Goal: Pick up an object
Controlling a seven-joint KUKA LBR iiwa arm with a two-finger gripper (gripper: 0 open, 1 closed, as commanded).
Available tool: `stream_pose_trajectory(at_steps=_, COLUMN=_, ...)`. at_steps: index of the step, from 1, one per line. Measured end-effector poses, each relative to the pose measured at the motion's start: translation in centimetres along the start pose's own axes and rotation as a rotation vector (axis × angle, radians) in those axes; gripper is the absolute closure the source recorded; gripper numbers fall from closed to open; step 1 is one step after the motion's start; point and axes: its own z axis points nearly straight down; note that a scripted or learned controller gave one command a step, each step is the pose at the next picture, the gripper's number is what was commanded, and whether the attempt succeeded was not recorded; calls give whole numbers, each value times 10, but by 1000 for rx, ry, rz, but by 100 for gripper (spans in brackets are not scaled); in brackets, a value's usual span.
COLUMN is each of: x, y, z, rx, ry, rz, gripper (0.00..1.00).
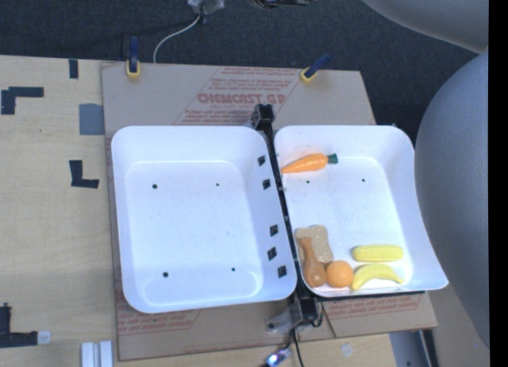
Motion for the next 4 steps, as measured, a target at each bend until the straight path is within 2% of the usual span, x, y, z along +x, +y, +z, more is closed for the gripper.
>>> stream_pose_trajectory(at_steps=1, x=-7, y=1, z=-10, rx=0, ry=-5, rz=8, gripper=100)
stream_pose_trajectory(at_steps=4, x=-3, y=1, z=-40, rx=1, ry=-8, rz=3, gripper=100)
